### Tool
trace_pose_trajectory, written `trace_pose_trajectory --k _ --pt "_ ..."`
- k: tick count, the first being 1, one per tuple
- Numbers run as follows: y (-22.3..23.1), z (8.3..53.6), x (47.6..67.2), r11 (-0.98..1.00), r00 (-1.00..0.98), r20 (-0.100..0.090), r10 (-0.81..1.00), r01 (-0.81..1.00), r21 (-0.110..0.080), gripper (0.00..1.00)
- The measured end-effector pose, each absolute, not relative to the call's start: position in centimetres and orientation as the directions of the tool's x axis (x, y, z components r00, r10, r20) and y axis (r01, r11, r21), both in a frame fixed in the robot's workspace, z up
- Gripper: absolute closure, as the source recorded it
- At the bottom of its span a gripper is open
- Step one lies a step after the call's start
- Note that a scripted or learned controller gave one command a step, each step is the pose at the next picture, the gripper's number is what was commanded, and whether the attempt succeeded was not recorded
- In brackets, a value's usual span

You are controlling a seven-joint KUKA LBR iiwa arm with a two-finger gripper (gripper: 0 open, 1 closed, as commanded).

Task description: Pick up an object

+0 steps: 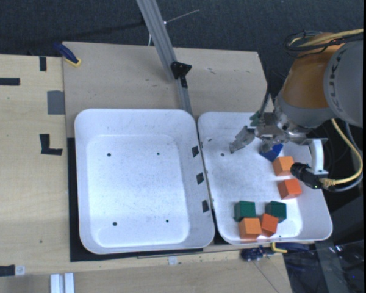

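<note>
Seven blocks are catalogued in the right bin (226, 224); blue block (270, 152) just beside the pincer (241, 140), whose state cannot be told. Risk judged: crowded orange blocks (283, 165) could be nudged, spoiling a grasp.

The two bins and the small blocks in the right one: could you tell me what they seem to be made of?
Bins: probably moulded plastic, matte white, with rounded rims and corners. Blocks, such as the orange one and green one: solid matte colour and crisp edges suggest painted wood or foam; the view cannot settle which.
</note>
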State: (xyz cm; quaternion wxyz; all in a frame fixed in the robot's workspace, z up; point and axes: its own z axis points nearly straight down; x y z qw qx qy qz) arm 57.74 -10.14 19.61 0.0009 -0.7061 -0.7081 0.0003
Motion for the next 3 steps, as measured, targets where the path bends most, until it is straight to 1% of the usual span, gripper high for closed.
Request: trace_pose_trajectory --k 1,2,3 --pt "-10.2 19.6 57.7 0.003 -0.003 0.001 1.000 1.000 -0.002 0.00" --pt "-10.3 15.2 57.3 0.001 -0.001 -0.001 1.000 1.000 -0.006 0.00" --pt "-10.3 9.8 57.1 0.001 -0.001 0.000 1.000 1.000 -0.008 0.00"
